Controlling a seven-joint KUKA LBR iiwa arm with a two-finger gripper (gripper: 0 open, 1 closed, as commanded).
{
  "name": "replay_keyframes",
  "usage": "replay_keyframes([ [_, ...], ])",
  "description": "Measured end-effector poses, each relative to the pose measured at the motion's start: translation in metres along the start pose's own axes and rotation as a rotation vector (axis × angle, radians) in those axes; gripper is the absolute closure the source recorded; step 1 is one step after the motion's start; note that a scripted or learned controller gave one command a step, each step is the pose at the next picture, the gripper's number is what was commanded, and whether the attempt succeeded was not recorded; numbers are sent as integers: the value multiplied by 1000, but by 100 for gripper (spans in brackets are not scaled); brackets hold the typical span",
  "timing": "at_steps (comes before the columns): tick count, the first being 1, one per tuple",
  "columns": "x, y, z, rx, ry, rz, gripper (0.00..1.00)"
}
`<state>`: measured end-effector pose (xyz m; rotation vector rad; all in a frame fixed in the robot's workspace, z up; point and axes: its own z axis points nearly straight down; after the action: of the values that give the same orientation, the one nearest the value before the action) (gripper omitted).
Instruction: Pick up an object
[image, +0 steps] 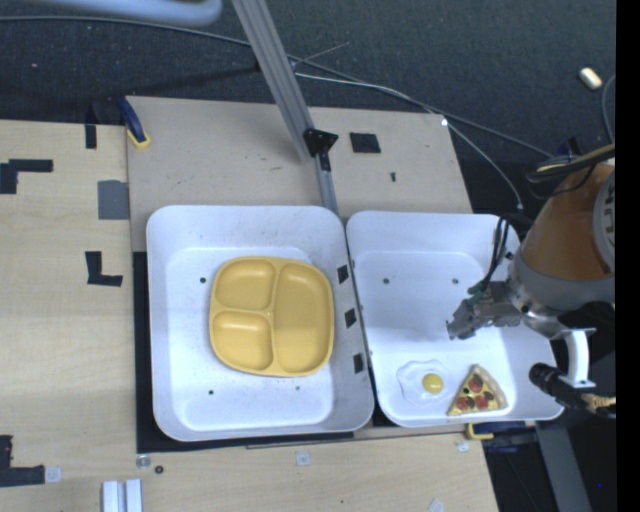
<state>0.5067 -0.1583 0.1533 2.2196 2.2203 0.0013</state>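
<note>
Two bins: shallow, white, side by side on the counter (250, 150); the left bin (170, 330) and the right bin (420, 240) touch along their inner walls.
Landmark: the right bin; places below are given relative to it.
Yellow plate (271, 316): a three-compartment tray, lying flat in the middle of the left bin, just across the shared wall from the right bin.
Fried egg (426, 381): toy, white with a yellow yolk, flat on the floor of the right bin near its front wall.
Pizza slice (477, 391): toy, red and yellow, flat in the right bin's front right corner, just beside the egg and apart from it.
Arm (565, 240): grey with an orange band, reaching in over the right bin's right wall.
Gripper (468, 318): dark, low over the right half of the right bin's floor, behind the pizza slice and the egg, apart from both; how far its fingers are spread I cannot tell, and nothing shows between them.
Metal bar (290, 90): slanting over the counter behind the bins, ending at a black clamp (320, 141).
</note>
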Motion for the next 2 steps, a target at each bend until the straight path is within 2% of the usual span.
replay_keyframes([
  [2,2,0,-115,-2,-1,-2,100],
])
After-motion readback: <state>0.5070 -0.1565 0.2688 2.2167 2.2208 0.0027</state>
